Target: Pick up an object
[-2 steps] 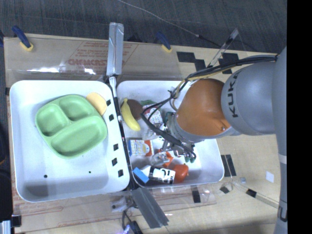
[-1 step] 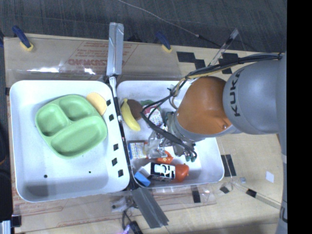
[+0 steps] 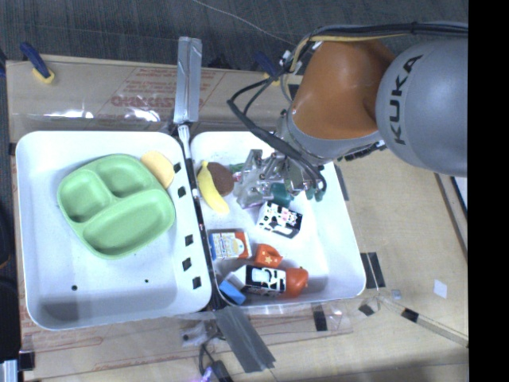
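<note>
My gripper [image 3: 262, 183] hangs low over the back of the right bin [image 3: 338, 245], under the orange wrist band. A yellow banana [image 3: 210, 188] and a brown round object [image 3: 223, 180] lie just to its left. A black-and-white patterned box [image 3: 280, 219] sits right in front of it. Something small and teal [image 3: 281, 189] shows beside the gripper, and I cannot tell whether it is held. Toward the front of the bin lie an orange packet [image 3: 228, 244], a red-orange item [image 3: 269, 255], a black labelled bottle with an orange end [image 3: 273, 279] and a blue piece [image 3: 231, 291].
The left bin [image 3: 40, 245] bears a green divided plate [image 3: 117, 204] and a yellow piece [image 3: 158, 166] at its back right. A grey divider bar [image 3: 188, 78] runs between the bins at the back. Cables loop off the arm above the right bin.
</note>
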Action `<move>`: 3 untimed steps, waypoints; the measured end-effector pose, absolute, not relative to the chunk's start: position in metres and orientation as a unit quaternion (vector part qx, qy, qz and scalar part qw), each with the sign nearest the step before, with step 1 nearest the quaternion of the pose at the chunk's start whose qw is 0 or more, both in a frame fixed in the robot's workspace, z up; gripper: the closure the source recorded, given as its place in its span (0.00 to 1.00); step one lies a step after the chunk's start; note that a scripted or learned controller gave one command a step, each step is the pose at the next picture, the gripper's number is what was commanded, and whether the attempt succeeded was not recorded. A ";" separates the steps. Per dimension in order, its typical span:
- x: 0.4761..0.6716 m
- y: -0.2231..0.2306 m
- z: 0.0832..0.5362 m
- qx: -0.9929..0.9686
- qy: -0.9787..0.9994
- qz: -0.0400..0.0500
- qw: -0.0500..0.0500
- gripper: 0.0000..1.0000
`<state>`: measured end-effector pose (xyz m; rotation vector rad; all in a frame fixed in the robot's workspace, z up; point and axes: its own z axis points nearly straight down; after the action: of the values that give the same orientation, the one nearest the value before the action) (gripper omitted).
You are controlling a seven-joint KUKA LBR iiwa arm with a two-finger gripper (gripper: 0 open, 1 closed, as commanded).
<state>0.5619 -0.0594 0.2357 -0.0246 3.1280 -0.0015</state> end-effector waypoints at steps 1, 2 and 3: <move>0.485 -0.060 0.191 -0.128 0.992 0.000 -0.001 1.00; 0.557 -0.070 0.192 -0.007 1.000 0.000 0.001 1.00; 0.626 -0.089 0.089 -0.004 1.000 0.000 -0.002 1.00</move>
<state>0.6262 -0.0892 0.0889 -0.0121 3.1454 0.0010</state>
